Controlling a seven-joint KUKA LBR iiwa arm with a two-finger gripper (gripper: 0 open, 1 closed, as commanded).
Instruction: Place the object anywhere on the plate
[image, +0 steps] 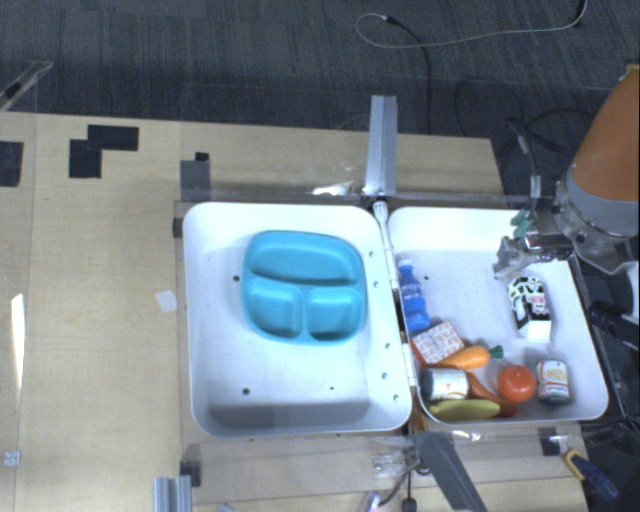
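The end effector (512, 250) hangs over the far right part of the right bin (590, 412), and I cannot tell how it is set or whether it grips anything. Just near of it, and seemingly apart from it, a black-and-white cow-patterned carton (529, 303) lies by the bin's right wall, while a blue bottle (411, 298), a patterned box (437, 342), a carrot (468, 356), a tomato (516, 382), a banana (465, 408) and 2 small cans (553, 380) crowd the near end. The blue 3-compartment plate (303, 285) sits in the left bin (215, 330), well to the left of the end effector.
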